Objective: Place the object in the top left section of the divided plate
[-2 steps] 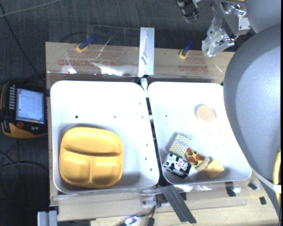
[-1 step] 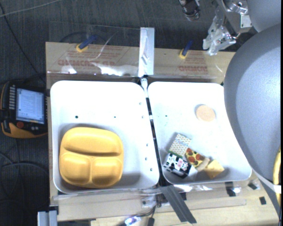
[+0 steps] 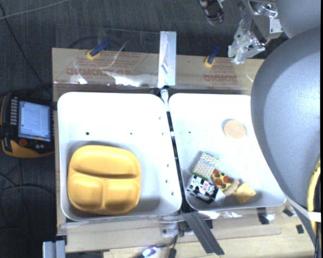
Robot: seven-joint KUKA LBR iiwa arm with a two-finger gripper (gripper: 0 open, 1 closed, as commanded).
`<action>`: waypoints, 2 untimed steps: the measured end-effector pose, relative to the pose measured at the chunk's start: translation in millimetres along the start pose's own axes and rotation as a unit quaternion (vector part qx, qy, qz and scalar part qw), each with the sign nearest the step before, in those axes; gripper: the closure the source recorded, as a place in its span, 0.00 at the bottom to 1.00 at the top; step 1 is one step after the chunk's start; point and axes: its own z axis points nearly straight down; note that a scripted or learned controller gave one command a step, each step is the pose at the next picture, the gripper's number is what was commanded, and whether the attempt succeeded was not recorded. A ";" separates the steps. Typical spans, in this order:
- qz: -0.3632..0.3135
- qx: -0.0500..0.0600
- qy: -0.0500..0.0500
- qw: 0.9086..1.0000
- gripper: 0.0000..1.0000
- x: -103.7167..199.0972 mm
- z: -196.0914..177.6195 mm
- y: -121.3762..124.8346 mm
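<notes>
A yellow divided plate sits in the left bin, near the front. In the right bin lies a small round tan disc. Near the front of that bin, little toys are bunched together: a checkered piece, a pizza slice, a black-and-white block and a yellow wedge. The big grey arm covers the right side. The hand hangs beyond the bins, at the top.

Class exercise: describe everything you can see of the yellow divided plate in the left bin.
The divided plate is glossy yellow, plastic-looking, with rounded corners. Raised ridges split it into one wide section along the top and two smaller ones below. It lies flat in the left bin's lower left part, near the front wall. Its sections hold nothing.
</notes>
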 end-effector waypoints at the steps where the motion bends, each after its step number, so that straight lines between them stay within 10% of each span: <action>1: -0.005 0.001 -0.002 1.000 1.00 0.3 -7.2 -0.2; 2: -0.002 0.000 0.000 1.000 1.00 2.0 -0.2 -14.8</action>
